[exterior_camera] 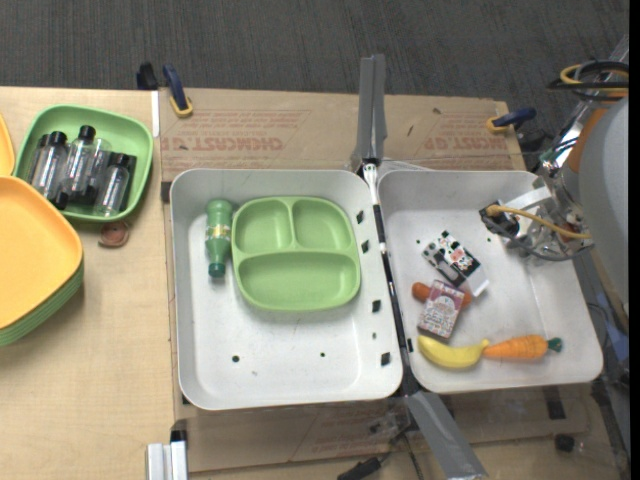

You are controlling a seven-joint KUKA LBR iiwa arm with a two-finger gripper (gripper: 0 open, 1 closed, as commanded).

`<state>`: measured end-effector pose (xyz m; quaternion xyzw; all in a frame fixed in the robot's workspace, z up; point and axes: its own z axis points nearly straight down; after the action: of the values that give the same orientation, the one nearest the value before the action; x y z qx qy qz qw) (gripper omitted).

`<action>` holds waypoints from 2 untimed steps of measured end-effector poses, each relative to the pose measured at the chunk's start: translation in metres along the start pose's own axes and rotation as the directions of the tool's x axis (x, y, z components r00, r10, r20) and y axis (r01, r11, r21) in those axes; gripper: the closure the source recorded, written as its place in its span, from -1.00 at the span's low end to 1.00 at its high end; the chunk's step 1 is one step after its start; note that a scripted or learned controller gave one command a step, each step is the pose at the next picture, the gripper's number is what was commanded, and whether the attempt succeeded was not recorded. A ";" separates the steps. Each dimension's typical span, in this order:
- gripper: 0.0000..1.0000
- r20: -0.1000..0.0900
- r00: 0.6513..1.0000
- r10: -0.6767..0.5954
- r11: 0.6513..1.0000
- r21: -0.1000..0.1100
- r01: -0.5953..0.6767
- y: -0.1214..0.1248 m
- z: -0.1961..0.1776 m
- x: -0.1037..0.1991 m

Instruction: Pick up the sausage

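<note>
Seemingly low, the hand hovers well apart from the sausage.

Dark grey carpet floor; pale wooden bench; adjoining printed brown cardboard sheet, held by clamps at its far corners; soft, even light.
</note>
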<state>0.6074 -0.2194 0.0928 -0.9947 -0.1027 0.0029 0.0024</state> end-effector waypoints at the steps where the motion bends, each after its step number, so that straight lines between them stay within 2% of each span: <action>1: 1.00 -0.001 0.962 -0.272 0.962 0.002 0.272 -0.012 0.003 -0.058; 2: 1.00 -0.002 1.000 0.004 1.000 0.001 -0.004 -0.023 0.003 -0.112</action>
<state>0.4936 -0.2201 0.0906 -0.9949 -0.1007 0.0020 0.0031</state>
